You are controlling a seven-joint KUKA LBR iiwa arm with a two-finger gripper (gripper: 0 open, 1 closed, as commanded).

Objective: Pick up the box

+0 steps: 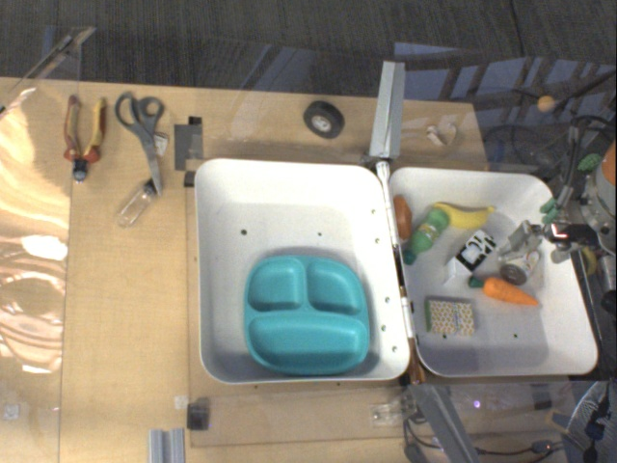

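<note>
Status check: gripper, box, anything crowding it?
Gripper low in right white bin, touching nothing visibly. Small black-and-white box unlifted, left of it. Orange carrot close below.

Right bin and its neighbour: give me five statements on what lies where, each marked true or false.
1. The teal divided tray lies in the left bin. True.
2. The carrot lies in the left bin. False: it lies in the right bin.
3. The banana lies near the right bin's far side. True.
4. The claw is over the left bin. False: it is over the right bin, near the black-and-white box.
5. The scissors lie inside a bin. False: they lie on the bench.
</note>
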